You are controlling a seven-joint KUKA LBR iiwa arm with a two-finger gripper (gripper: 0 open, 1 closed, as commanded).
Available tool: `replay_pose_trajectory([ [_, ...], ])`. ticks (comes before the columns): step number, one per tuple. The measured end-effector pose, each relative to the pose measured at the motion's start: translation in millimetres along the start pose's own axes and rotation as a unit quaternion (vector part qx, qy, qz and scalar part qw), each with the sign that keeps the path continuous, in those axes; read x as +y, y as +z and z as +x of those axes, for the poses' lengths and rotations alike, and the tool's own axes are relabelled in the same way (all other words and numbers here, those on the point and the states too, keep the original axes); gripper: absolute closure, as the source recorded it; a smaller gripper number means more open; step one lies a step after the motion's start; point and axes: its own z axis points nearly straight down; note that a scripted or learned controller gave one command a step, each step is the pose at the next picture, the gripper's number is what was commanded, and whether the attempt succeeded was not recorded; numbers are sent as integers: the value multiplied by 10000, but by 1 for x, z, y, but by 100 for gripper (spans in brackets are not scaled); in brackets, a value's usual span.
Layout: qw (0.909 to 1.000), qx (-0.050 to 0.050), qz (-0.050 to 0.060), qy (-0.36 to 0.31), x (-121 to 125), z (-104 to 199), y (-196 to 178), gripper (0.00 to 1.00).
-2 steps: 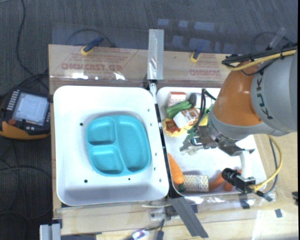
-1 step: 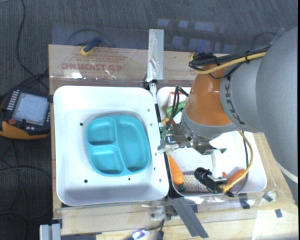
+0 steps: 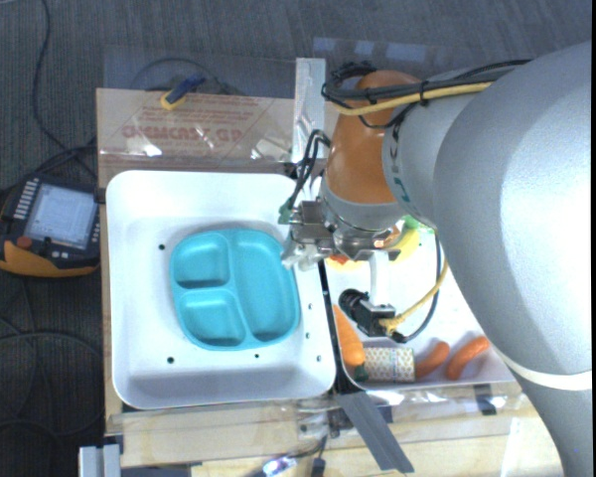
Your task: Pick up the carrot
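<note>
2 shallow white bins sit side by side on a bench, seen from above at a slant. The left bin (image 3: 139,217) holds a blue divided plate (image 3: 233,286) with 3 compartments, lying flat near its middle. The right bin (image 3: 457,306) is largely covered by the big grey robot arm (image 3: 517,197), which reaches in from the right and carries an orange band above its wrist.

The gripper (image 3: 313,246) hangs over the divide between the 2 bins, near the plate's right edge. It is seen from above, so its state cannot be told from this angle, and nothing is visibly gripped.

The carrot (image 3: 349,344) appears to be the orange tapered piece lying at the near left side of the right bin, just beside the bin wall and touching a speckled grey cylinder (image 3: 389,364). 2 more orange-red pieces (image 3: 455,358), perhaps sausages or peppers, lie further right. A yellow-green object (image 3: 409,237) peeks out beside the wrist.

Judging from this, the task is not yet done: the carrot rests in the bin, apart from the gripper. Reaching it, closing on it and lifting remain.
</note>
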Motion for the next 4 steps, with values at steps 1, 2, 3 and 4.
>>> replay_pose_trajectory([
  [1, 9979, -4, -26, -655, -32, -25, -188, 100],
  [2, 9999, 8, 2, -101, -66, -6, -38, 100],
  [3, 9967, -5, -15, 813, -70, 17, -138, 100],
  [4, 9799, 6, -10, -1993, -48, -49, -56, 100],
])
